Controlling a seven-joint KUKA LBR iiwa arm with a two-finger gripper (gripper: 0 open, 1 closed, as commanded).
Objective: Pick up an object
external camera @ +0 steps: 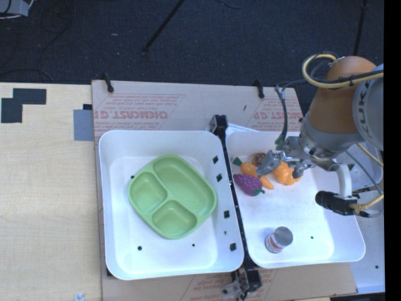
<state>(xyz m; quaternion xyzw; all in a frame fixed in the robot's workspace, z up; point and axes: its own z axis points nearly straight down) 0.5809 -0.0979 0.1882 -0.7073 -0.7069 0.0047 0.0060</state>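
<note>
Arm: grey with an orange band (335, 108), reaching in from the right over the right bin (348, 240).
Pincer (283, 162): low over the far end of the right bin, amid a cluster of toy food; whether its fingers are apart or together cannot be told.
Toy food: orange pieces (285, 174) and purple grapes (248, 184) bunched together near the divider.
Can (278, 239): upright, near edge of the right bin, well apart from the cluster.
Left bin (119, 243): holds a green divided plate (172, 196).
</note>
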